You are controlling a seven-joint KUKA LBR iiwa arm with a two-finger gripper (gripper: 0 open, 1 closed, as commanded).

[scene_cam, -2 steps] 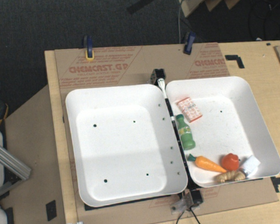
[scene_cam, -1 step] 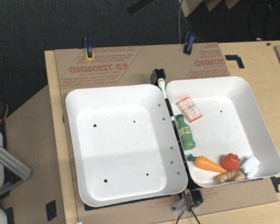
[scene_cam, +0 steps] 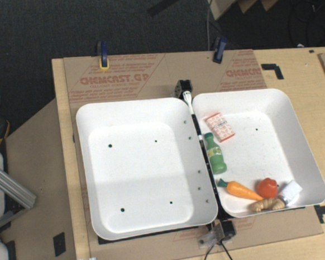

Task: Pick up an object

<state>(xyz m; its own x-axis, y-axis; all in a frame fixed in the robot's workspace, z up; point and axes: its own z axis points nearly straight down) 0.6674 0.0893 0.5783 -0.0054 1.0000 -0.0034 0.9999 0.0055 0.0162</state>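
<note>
near edge: small black clamp with a cable (scene_cam: 223,230) at the seam between the two bins, on the brown cardboard sheet with red print (scene_cam: 119,74) that lies under both.
left bin: shallow white plastic bin on the left (scene_cam: 89,160), four small dark dots on its floor, rim touching the right bin along the middle seam.
right bin: shallow white plastic bin on the right (scene_cam: 297,127), holding all the loose things.
near right corner: knobbly tan root-shaped piece (scene_cam: 267,204) lying along the near wall; small white block (scene_cam: 291,191) just to its right, touching or almost touching, hard to say which.
just beyond the root: round red tomato-like piece (scene_cam: 268,187), beside the white block and just above the tan piece.
left of the red piece: orange toy carrot with a green top (scene_cam: 241,190), lying flat, green end pointing left toward the seam, tip close to the red piece.
middle of the seam side: small green plastic bottle (scene_cam: 214,152), lying on its side along the left wall of the right bin, cap end pointing far.
beyond the bottle: flat white packet with red print (scene_cam: 220,126), tilted, just beside the bottle's far end.
things to pick: all six in the right bin, crowded to its left and near sides.
far end of the seam: black clip (scene_cam: 183,88) on the bin rims.
far edge of the cardboard: two blue clamps, one on the left (scene_cam: 103,55), one on the right (scene_cam: 219,49).
claw: apart or together cannot be told.
</note>
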